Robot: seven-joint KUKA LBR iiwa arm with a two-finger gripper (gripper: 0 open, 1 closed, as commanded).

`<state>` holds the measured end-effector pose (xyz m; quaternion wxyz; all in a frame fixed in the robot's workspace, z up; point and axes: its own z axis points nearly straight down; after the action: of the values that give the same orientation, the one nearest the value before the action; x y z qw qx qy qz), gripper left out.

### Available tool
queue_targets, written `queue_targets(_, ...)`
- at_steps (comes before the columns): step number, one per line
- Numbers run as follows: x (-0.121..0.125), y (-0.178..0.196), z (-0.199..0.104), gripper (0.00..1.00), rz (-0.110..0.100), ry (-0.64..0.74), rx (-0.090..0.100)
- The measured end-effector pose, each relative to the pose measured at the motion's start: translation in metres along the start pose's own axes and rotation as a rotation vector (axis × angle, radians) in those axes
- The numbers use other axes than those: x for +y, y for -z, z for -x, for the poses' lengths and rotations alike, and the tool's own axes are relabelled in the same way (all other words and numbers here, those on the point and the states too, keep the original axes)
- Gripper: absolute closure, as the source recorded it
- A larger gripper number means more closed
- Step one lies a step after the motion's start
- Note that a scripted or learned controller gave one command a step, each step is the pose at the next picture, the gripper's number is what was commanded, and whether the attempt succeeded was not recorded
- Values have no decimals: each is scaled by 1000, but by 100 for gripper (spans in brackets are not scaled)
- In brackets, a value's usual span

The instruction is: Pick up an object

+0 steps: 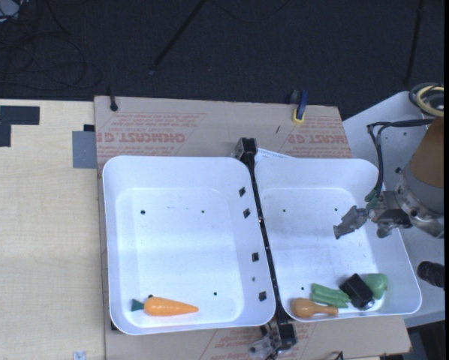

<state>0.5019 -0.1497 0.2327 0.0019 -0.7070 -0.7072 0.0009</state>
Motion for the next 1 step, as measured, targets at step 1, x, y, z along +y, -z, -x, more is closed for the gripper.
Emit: queue_targets(1,93,-152,-16,0,5,2,-2)
